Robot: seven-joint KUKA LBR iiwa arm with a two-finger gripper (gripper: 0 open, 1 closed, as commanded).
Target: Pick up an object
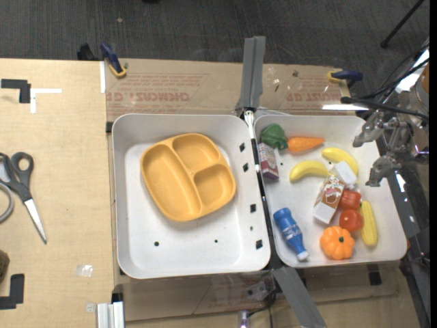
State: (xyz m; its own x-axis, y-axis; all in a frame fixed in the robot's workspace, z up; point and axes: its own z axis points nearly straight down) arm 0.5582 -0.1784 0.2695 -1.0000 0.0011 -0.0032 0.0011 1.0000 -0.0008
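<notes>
Yellow banana (339, 160) just left of pincer (379, 152).

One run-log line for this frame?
gripper: over right bin edge, nothing held | left bin: yellow plate | toys: untouched

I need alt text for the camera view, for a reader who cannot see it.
Two white bins sit side by side: the left bin holds a yellow divided plate, the right bin holds toy foods, among them bananas, a carrot and a pumpkin. The robot's hand hovers at the right bin's edge.

plate (188, 176) in left bin (130, 251), pumpkin (338, 242) in right bin (382, 251)
</notes>
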